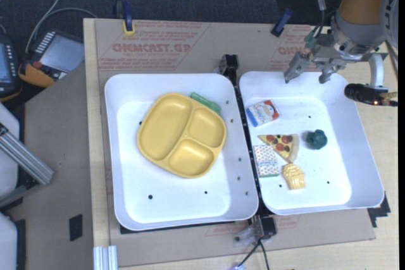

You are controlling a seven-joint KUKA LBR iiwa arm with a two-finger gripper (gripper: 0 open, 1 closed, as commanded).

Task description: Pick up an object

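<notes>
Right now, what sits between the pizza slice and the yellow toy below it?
Nothing in the camera view: the pizza slice and yellow toy are separated by bare bin floor; the printed packet lies just left.

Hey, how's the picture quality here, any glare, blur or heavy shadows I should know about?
Camera view: even, soft lighting; the right bin looks bright, near washed out; the yellow divided plate casts only a faint shadow; small items like the pizza slice toy are soft and low-detail; the end effector is slightly blurred.

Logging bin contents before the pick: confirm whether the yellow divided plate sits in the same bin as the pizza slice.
No. The yellow divided plate lies in the left bin, while the pizza slice lies in the right bin.
</notes>
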